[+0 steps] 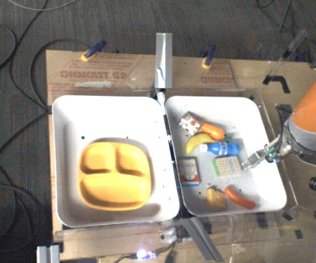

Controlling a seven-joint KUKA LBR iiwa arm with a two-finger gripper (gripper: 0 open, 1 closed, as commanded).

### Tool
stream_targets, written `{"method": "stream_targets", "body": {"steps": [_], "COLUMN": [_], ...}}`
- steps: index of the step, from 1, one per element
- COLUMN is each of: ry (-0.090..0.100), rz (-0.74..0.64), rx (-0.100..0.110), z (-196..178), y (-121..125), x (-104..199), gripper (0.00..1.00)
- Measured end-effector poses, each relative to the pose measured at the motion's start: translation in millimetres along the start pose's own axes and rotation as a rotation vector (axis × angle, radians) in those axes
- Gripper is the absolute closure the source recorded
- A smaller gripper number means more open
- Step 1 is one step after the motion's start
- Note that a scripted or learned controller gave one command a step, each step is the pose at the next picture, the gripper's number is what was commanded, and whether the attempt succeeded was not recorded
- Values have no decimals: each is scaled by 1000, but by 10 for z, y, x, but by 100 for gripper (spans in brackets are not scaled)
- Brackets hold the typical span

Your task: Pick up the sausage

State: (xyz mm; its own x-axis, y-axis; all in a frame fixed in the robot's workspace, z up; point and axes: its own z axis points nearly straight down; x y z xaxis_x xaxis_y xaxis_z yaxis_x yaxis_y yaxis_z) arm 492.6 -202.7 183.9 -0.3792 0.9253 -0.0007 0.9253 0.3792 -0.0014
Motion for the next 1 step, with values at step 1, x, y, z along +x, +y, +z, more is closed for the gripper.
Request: {"method": "stream_targets", "body": {"steps": [1], "ry": [0], "rz": [-1], "rx": [-1], "z": [0], "y": [3], "x": [3], "gripper": [0]}}
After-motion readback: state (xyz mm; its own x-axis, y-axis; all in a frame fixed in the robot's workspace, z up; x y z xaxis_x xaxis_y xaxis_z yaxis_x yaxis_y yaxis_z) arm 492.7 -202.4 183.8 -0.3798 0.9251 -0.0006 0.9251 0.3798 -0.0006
